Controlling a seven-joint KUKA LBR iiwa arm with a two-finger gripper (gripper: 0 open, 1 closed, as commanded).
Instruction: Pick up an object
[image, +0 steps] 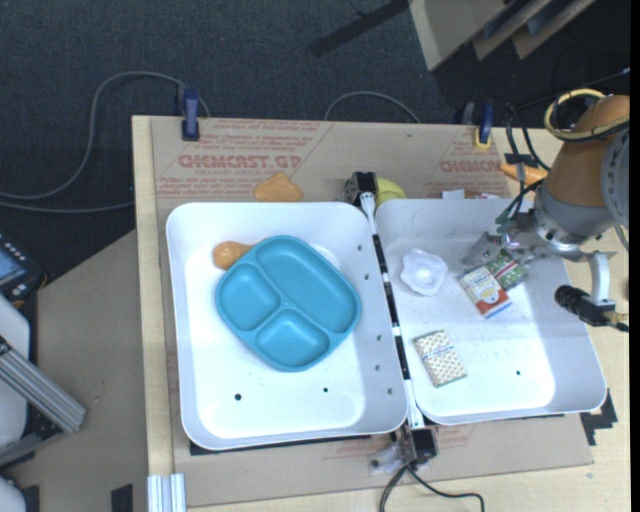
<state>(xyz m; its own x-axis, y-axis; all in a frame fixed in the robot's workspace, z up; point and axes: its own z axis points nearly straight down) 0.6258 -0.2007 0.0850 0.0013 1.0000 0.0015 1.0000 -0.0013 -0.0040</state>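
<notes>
Counter (150, 300): You look down on a brown board that carries two shallow white bins side by side, with cables trailing off its far edge.
Right bin, near part (540, 385): A small patterned packet (440, 357) lies flat here, well apart from the arm.
Left bin (200, 330): A blue tray (288, 301) with three compartments sits in the middle, and a small orange piece (229, 254) touches its far left rim.
Right bin, middle: A clear plastic cup (423, 271) lies just beside the divider. To its right lies a red and green carton (491, 284), tilted on the bin floor.
Hand (503, 247): It reaches in from your right and sits low over the carton's far end. You cannot tell from this view whether it is spread or pressed together, nor whether it grips anything.
Arm (580, 180): Grey with an orange band above the wrist, bent over the right bin's far corner.
Behind the bins: An orange toy (278, 188) and a yellow ball (388, 190) rest on the counter.
Step, as a judgement: The approach to the carton looks complete and the grasp is in hand.
Next move, as a judgement: Pinch across the carton's narrow side, then lift straight up and confirm it comes away from the bin floor.
</notes>
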